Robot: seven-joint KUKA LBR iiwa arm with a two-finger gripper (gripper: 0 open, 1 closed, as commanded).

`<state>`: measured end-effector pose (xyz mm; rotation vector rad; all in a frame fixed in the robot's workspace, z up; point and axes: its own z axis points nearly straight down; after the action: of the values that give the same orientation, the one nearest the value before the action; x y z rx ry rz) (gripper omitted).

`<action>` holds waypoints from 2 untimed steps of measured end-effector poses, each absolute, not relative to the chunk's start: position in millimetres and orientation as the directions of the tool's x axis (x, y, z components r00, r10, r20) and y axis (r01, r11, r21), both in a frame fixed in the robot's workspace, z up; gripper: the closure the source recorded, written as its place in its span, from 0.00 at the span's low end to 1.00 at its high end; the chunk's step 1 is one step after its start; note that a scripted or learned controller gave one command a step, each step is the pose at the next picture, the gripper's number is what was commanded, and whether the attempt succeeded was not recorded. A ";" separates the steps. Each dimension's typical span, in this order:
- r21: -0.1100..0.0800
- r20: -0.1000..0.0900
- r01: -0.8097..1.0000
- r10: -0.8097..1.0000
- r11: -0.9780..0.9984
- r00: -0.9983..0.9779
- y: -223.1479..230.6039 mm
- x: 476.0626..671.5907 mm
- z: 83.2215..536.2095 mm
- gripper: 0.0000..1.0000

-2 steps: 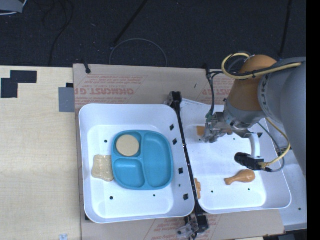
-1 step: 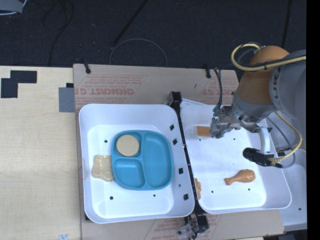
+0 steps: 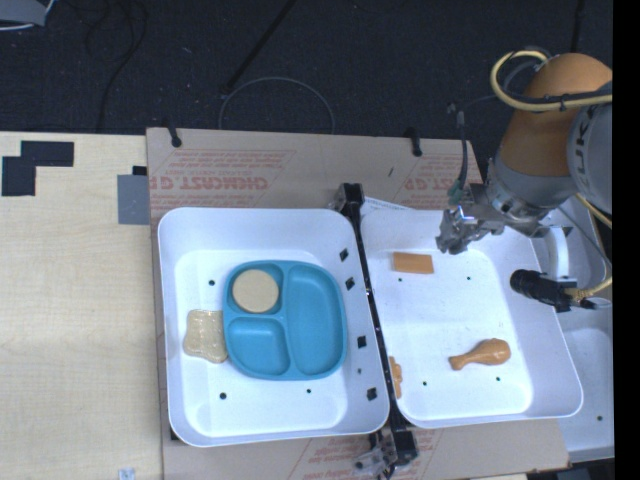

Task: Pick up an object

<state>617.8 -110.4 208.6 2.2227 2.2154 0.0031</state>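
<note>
Bench (image 3: 80,298): a pale wooden top was seen under everything, stretching well to the left of the gripper.
Cardboard sheet (image 3: 260,173): a brown printed sheet was laid under both bins, passing below the gripper.
Arm (image 3: 545,128): the grey and orange arm was brought in from the right, ending over the far right part of the right bin.
Left bin (image 3: 190,238): a white bin was set well to the left of the gripper.
Right bin (image 3: 520,388): a white bin lay directly beneath and in front of the gripper.
Blue plate (image 3: 300,328): a three-part plate was placed in the left bin, far left of the gripper.
Round biscuit (image 3: 254,290): a tan disc rested in the plate's upper-left part.
Pale bread piece (image 3: 205,335): it lay just beside the plate's left edge, farthest from the gripper.
Drumstick (image 3: 482,353): a toy chicken leg lay in the right bin, well apart from the gripper, toward the near side.
Orange slab (image 3: 412,262): a flat piece lay just left of and slightly nearer than the gripper, apart from it.
Small orange piece (image 3: 396,376): it was wedged at the right bin's left wall.
Gripper (image 3: 457,236): nothing was seen held; how far it was open could not be told.
Progress: no object was judged picked yet; choosing, closing and lifting were all left.
</note>
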 end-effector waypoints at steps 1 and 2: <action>0.002 0.000 1.000 1.000 0.000 0.000 -111.8 618.4 248.2 1.00; -0.001 0.002 1.000 1.000 0.004 -0.004 -60.2 619.5 254.8 1.00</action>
<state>619.5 -60.2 254.8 2.2186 2.2278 0.0007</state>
